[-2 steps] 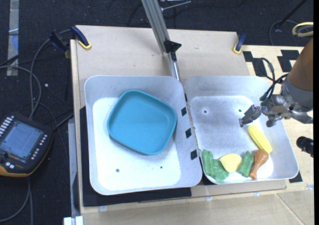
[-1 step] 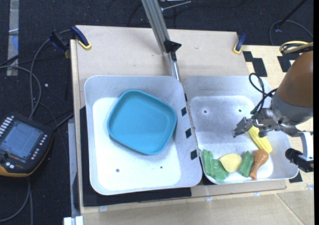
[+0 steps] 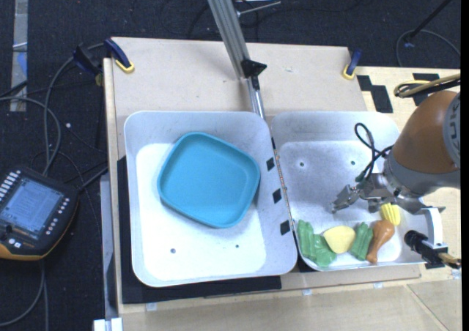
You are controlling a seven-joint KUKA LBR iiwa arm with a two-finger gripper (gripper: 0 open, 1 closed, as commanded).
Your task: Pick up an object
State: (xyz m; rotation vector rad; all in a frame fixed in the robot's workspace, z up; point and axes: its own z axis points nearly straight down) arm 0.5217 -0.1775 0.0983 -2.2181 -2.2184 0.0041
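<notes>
Hovering low in the right bin (image 3: 322, 150), with the hand (image 3: 343, 201) slightly parted and gripping nothing. Reaching stage, by the look of it; nothing lifted yet. Needing next a shift toward the toys near the front wall, then closing. Lying there: a green piece (image 3: 314, 244), a yellow lump (image 3: 338, 239), a brown drumstick (image 3: 379, 236), a corn cob (image 3: 390, 213). Sitting in the left bin (image 3: 146, 249): a blue plate (image 3: 209, 179).

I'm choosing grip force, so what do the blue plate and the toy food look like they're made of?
The blue plate looks like hard moulded plastic: uniform colour, rounded rim, soft sheen. The toy food, namely the yellow piece, drumstick and green pieces, seems smooth plastic or rubber; which one cannot be told.
</notes>
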